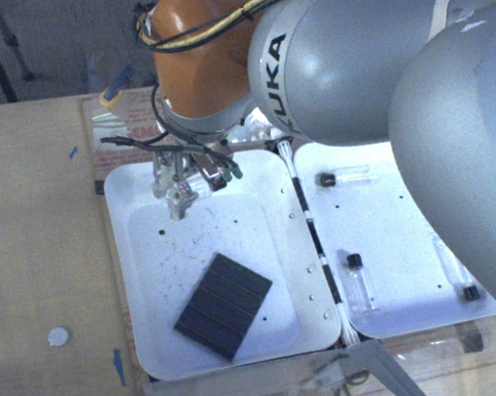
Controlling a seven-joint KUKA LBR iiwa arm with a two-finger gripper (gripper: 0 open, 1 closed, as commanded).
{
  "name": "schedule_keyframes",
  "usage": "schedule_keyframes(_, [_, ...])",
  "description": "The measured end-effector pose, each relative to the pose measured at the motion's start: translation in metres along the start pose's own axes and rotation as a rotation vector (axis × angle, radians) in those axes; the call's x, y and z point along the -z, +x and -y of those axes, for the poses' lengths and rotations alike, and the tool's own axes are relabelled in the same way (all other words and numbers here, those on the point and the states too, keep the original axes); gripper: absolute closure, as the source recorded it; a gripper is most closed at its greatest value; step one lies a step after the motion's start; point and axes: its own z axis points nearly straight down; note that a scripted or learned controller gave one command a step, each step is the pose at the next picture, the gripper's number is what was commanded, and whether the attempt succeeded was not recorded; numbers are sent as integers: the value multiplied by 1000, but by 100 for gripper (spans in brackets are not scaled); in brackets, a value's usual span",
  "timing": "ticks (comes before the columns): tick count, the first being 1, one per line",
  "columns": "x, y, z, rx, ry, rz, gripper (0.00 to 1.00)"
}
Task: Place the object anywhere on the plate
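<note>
Up near the left bin's (141, 281) back edge, the gripper (177, 198) hangs with nothing in it. Whether it's apart or together, I cannot tell. Three clear tubes (346, 175) lie in the right bin (391, 236); a dark square plate (223, 305) sits near the left bin's front edge.

Robotics lab: KUKA arm (355, 49), white bins (137, 254).

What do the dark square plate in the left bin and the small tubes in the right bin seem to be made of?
The dark plate looks like matte grey plastic or rubber: it shows no shine and has faint parallel grooves. The tubes look like clear plastic or glass with black caps, since the white bin shows through them. Which of these they are stays uncertain.
</note>
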Motion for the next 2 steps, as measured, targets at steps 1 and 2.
schedule_keyframes(1, [-6, -12, 3, 36, 0, 0, 100])
schedule_keyframes(2, [14, 1, 1, 63, 1, -4, 100])
